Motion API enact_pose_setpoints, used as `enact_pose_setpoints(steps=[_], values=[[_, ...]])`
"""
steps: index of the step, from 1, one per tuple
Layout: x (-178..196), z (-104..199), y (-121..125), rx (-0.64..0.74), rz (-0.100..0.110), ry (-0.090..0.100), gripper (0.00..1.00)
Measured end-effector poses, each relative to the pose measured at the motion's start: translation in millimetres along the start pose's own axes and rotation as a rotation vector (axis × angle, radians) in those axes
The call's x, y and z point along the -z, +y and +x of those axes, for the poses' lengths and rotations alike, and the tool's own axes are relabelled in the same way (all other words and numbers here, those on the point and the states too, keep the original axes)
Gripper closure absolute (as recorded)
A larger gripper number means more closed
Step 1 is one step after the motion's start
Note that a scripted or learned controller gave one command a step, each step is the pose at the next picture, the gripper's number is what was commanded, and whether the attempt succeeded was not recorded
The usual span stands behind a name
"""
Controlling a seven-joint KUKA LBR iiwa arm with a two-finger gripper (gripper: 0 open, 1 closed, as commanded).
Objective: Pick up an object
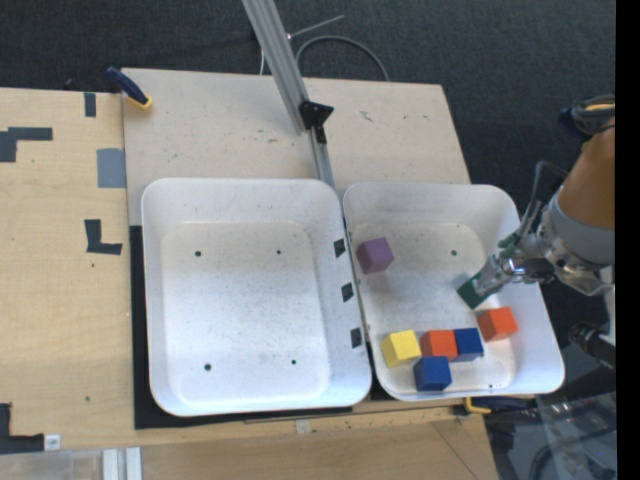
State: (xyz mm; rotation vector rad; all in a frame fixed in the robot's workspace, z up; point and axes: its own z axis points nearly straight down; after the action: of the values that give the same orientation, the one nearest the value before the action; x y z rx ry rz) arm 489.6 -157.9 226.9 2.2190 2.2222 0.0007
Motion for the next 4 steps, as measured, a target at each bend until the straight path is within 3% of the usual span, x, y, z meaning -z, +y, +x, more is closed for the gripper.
enact_pose_setpoints(steps=[1, 3, 4], values=[[5.3, 54.5, 8.7, 0.006, 0.001, 0.002, 1.00], [-7.2, 153.7, 53.2, 0.005, 0.003, 0.001, 1.00], [0.0, 201.7, 60.1, 0.005, 0.003, 0.002, 1.00]])
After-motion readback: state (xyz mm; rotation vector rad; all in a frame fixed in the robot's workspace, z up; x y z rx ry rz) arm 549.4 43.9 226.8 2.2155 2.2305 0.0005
